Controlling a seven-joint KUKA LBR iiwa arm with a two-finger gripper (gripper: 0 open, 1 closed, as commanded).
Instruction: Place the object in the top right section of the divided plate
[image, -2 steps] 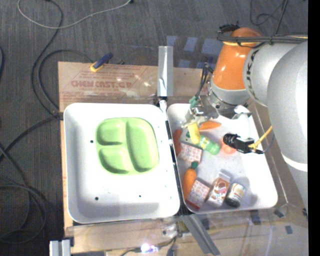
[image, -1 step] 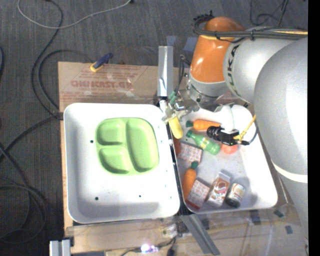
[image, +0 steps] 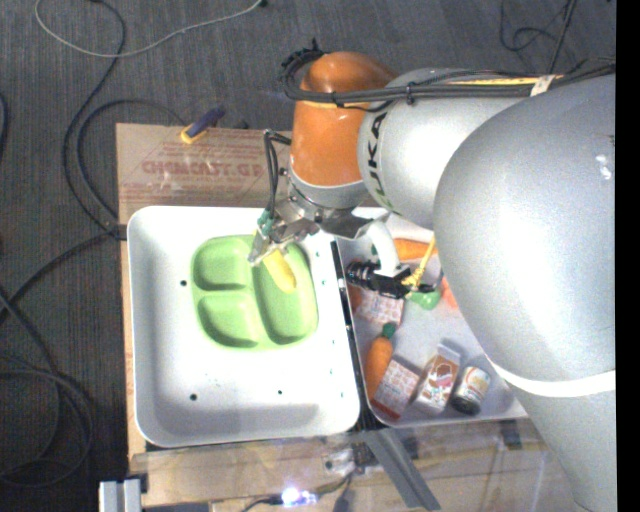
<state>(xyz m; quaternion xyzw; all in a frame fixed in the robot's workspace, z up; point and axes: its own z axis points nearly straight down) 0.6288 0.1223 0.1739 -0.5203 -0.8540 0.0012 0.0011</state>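
Note:
A green divided plate (image: 235, 305) lies in the left white bin (image: 170, 390). A yellow object (image: 281, 270) sits at the top of the plate's right section, right under the fingertips. My gripper (image: 268, 243) hangs over the plate's upper right part, with its fingers pointing down at the yellow object. The fingertips touch or nearly touch the object's upper end, and the arm's grey and orange body (image: 335, 130) hides the rest of the hand.
The right bin (image: 430, 418) holds a carrot (image: 377, 362), small cartons (image: 400, 385), a juice box (image: 438, 378), a can (image: 470, 388) and a red packet (image: 380, 300). A brown cardboard sheet (image: 190, 175) lies behind the left bin. Cables run over the floor at left.

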